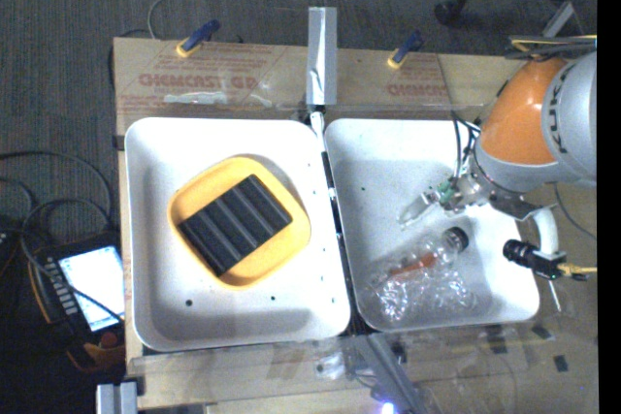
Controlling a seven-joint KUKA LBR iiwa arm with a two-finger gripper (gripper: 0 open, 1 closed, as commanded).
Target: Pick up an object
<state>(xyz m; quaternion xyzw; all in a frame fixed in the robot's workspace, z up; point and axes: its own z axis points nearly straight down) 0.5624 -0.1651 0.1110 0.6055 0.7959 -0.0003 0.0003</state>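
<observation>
The arm is reaching into the right bin [369, 160] from the right side, and the pincer [424, 207] is hanging low above the bin's floor, just above and to the left of the clear plastic bottle [427, 262]. Whether the pincer is spread or pressed together, I cannot tell; the tip is small and pale against the white floor. Nothing is showing between its parts, so I am judging that it is not carrying anything.

The bottle is lying on its side near the front of the right bin, with a dark cap pointing toward the arm and something orange inside it. A crumpled clear wrapper [427, 294] is lying just in front of the bottle, touching it or almost. In the left bin [155, 305], a yellow tray with a black ribbed insert [240, 220] is sitting, well apart from the pincer.

In my judgement the step in hand is the approach, with the bottle the nearest candidate. The next move is calling for a shift toward the bottle's body, a descent around it, and a firm closing, because smooth clear plastic is likely slipping easily.
</observation>
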